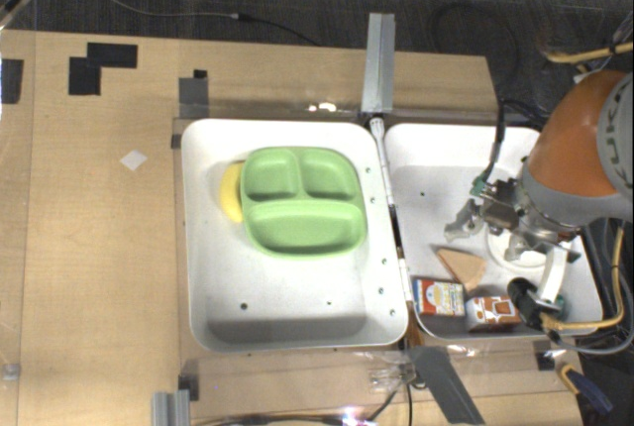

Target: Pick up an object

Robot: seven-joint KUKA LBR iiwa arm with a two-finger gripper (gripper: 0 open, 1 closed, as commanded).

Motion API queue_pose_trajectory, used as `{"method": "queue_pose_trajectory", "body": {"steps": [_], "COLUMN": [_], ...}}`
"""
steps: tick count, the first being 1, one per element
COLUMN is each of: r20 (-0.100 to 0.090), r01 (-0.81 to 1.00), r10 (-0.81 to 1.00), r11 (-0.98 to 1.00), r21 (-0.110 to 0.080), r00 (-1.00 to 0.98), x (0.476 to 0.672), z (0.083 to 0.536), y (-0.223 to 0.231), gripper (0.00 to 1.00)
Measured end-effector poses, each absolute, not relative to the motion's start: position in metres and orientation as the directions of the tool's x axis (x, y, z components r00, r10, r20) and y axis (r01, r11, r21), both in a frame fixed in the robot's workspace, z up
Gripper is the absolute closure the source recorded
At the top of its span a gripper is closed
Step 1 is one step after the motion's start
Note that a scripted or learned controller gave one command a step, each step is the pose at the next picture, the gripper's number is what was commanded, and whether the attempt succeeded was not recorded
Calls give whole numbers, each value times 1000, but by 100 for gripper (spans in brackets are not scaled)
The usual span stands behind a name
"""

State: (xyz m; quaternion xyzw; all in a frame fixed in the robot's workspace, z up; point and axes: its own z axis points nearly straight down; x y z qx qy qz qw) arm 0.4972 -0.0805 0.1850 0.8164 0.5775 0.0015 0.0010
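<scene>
- Bench [89, 246] w/ two white bins side by side: left bin [213, 246], right bin [436, 157].
- Arm [584, 157] comes in from 3 o'clock, grey w/ orange band, over the right bin's 3 o'clock half.
- Gripper [495, 216] hangs low in the right bin, approx. mid-bin, slightly toward 4 o'clock. Can't tell its open/closed state; wrist hardware & cables clutter that spot. Nothing seen clamped in it.
- Tan wedge [464, 266] lies just below the gripper, at its 7 o'clock, near but contact unclear.
- Small carton w/ red & white label [440, 297] sits at the right bin's 6 o'clock wall, flat.
- Brown carton [492, 312] just beside it at 3 o'clock, also along the bottom wall.
- Left bin: green divided tray [302, 199] sits above centre, toward 12 o'clock, three compartments up.
- Yellow obj [231, 193] pokes out at the tray's 9 o'clock edge, partly under it; shape not clear.
- Metal post [379, 62] stands at 12 o'clock betw. the two bins.
</scene>
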Motion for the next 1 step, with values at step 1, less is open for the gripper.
{"method": "queue_pose_trajectory", "body": {"steps": [1], "r20": [1], "r01": [992], "r10": [992], "r11": [-129], "r21": [1], "r00": [129], "x": [487], "z": [97], "y": [-89], "gripper": [0]}}
